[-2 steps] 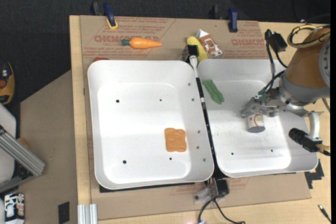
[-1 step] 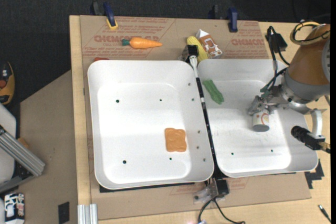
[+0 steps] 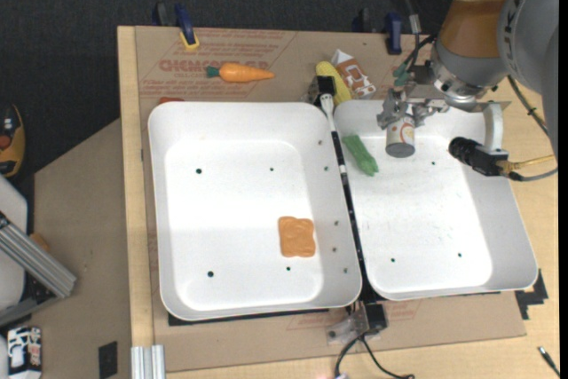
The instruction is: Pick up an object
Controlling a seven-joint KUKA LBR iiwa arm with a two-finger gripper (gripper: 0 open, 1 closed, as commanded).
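My gripper [image 3: 400, 116] hangs over the far left part of the right bin [image 3: 444, 226]. Directly under it is a small grey cylinder with a red-and-white label [image 3: 401, 140]; it touches or nearly touches the gripper's tip, and whether it is gripped is hidden. A green oblong piece [image 3: 360, 153] lies just left of the cylinder, near the bin's left wall. An orange square waffle-like piece [image 3: 297, 237] rests in the left bin [image 3: 204, 191], towards its near right.
Behind the bins, on the cardboard, lie a toy carrot [image 3: 241, 73], a yellow piece [image 3: 329, 73] and a red-and-white packet [image 3: 357, 77]. A black connector with a cable [image 3: 476, 155] hangs at the right bin's far right. Blue clamps [image 3: 186, 25] hold the board's back edge.
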